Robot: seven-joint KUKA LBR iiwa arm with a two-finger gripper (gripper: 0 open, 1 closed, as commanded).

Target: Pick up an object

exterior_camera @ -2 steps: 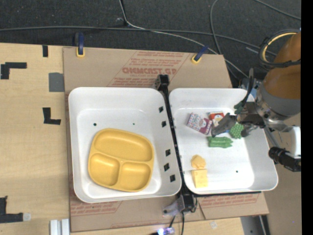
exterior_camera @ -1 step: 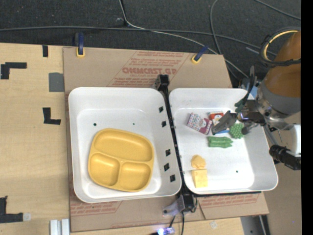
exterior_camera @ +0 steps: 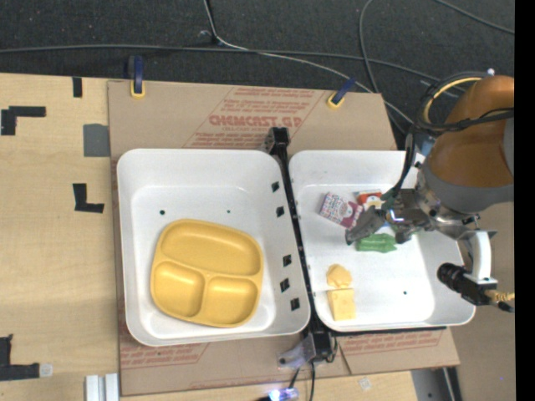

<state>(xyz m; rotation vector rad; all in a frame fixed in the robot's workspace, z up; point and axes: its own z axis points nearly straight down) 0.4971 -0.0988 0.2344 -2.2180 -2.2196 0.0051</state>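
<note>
The right bin (exterior_camera: 418, 312) holds a purple-and-white packet (exterior_camera: 334, 208), a red item (exterior_camera: 366, 198), a green object (exterior_camera: 376, 243) and two yellow cheese-like pieces (exterior_camera: 340, 292). My gripper (exterior_camera: 374, 225) hangs over the middle of this bin, its dark fingers just above and partly covering the green object, next to the packet. The view does not let me judge whether anything sits between the fingers. The orange band and grey wrist (exterior_camera: 468, 161) reach in from the right.
A yellow three-compartment plate (exterior_camera: 206, 271) lies in the left bin (exterior_camera: 138, 190). A black divider clip strip (exterior_camera: 288, 224) runs between the bins. Cables cross the dark surface behind the bench.
</note>
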